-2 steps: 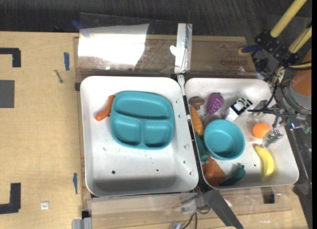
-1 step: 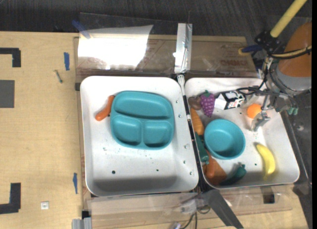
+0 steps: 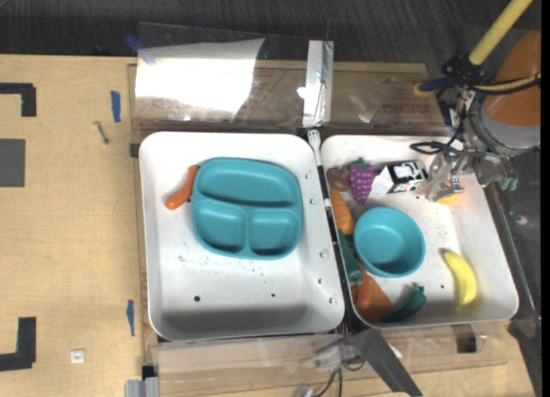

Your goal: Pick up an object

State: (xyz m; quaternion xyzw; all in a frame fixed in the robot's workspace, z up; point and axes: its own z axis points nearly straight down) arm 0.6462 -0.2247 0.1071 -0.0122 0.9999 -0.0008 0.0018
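from the fixed overhead view, the arm comes in at the upper right, its orange band and grey wrist hanging over the far right corner of the right bin. cables and a yellow rod run up and away from the wrist toward the top right corner. the gripper points down and to the left into the bin's back part, its metal fingers low over the white floor near a small orange-yellow patch. whether those fingers are spread or closed i cannot tell; they blur into a tangle of metal and glare, and nothing can be made out between them.

just left of the gripper lies a small black and white object, and beside that a bunch of purple grapes. a teal bowl sits in the middle of the right bin, a banana lies near the bin's right wall, well apart from the gripper, and a carrot lies along the left wall. at the front left corner an orange item and a dark teal item are crowded together and hard to identify.

the left bin holds a teal divided plate with an orange piece touching its left rim, partly tucked under it.
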